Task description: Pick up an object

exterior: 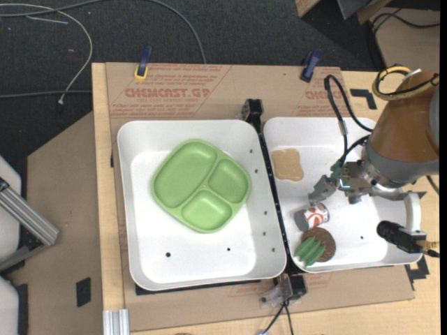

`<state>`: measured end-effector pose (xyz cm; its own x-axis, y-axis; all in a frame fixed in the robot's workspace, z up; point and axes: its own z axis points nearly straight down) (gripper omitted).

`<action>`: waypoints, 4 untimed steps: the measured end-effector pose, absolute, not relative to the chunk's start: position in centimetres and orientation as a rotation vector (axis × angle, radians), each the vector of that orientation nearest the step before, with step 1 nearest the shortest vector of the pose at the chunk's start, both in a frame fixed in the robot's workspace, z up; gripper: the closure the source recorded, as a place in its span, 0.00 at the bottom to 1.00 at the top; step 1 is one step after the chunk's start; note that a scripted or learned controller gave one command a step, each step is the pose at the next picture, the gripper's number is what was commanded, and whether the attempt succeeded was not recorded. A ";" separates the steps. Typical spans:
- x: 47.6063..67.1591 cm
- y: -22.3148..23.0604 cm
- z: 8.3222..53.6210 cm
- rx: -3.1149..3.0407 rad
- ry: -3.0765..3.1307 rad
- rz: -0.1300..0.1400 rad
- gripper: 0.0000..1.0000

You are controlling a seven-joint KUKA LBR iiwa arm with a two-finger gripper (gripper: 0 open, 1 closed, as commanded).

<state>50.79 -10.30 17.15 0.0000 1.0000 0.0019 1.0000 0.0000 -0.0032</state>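
In the right bin [356, 135] lie three small objects. A tan flat piece [287, 165] rests near the bin's left wall. A small red and white can with a grey end [313, 218] lies below it. A brown round disc with a green item on it [316, 247] sits at the bin's front left corner. My gripper [328, 187] hangs over the right bin, just above and to the right of the can, with the orange-banded arm [408, 128] behind it. Nothing is visibly held.
The left bin [133, 187] holds a green divided plate [201, 185], tilted diagonally. A black divider with clamps [253, 110] runs between the bins. Cables [339, 107] loop over the right bin's back. Cardboard lies under both bins.
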 end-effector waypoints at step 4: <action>49.9 -9.4 15.6 -2.224 -2.225 -0.005 1.00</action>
